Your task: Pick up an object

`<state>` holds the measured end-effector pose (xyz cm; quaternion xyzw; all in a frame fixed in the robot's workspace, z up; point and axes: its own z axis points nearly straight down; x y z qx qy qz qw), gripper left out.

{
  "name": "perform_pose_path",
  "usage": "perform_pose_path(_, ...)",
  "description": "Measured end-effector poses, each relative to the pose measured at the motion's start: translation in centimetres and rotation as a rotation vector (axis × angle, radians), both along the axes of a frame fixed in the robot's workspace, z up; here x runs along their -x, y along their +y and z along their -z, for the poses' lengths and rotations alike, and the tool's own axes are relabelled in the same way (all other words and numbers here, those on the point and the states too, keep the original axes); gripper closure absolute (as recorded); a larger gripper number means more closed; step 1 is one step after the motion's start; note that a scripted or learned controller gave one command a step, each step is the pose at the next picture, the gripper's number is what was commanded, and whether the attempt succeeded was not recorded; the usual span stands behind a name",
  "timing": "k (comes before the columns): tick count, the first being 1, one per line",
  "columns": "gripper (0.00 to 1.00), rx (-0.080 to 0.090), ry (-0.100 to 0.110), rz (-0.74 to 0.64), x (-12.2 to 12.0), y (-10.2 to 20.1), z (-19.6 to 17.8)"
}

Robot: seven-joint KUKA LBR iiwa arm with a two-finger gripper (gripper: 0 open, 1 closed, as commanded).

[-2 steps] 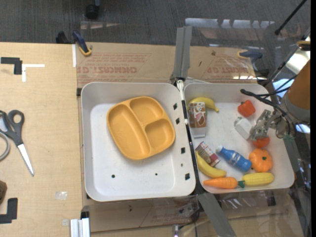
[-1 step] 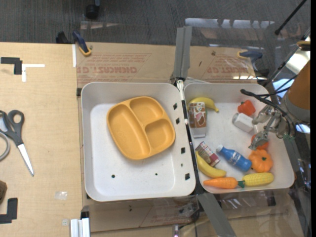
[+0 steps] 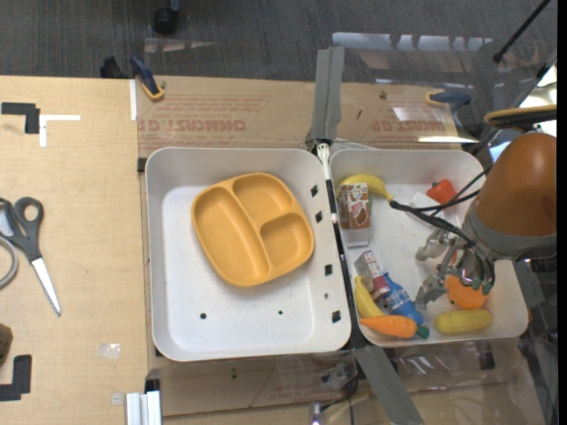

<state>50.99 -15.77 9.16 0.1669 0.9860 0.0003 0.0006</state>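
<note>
My gripper (image 3: 431,273) hangs low over the right bin (image 3: 403,168), its arm reaching in from the right. The two metal fingers (image 3: 428,251) are spread apart and point left, with nothing between the tips. A small orange toy (image 3: 467,294) lies just behind the fingers, against the gripper's body. Below it rests a yellow oblong piece (image 3: 462,322). A carrot (image 3: 389,327), a blue item (image 3: 405,307), a printed wrapper (image 3: 372,267) and a yellow piece (image 3: 363,297) crowd the bin's near-left corner. A banana (image 3: 364,184), a brown packet (image 3: 354,207) and a red-orange piece (image 3: 441,190) sit at the far side.
The left bin (image 3: 168,264) holds an orange divided plate (image 3: 255,227). Scissors (image 3: 32,248) lie on the wooden bench far left. A grey bar (image 3: 327,96) stands behind the divider between the bins. Cables (image 3: 425,212) run from the gripper across the right bin.
</note>
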Motion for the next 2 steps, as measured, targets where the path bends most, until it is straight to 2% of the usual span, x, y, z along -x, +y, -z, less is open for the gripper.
perform_pose_path(1,0.00,0.002,-0.003,-0.142,3.1,5.2,-0.1)
perform_pose_path(2,0.00,0.002,-0.005,-0.169,-9.3,3.4,-0.2)
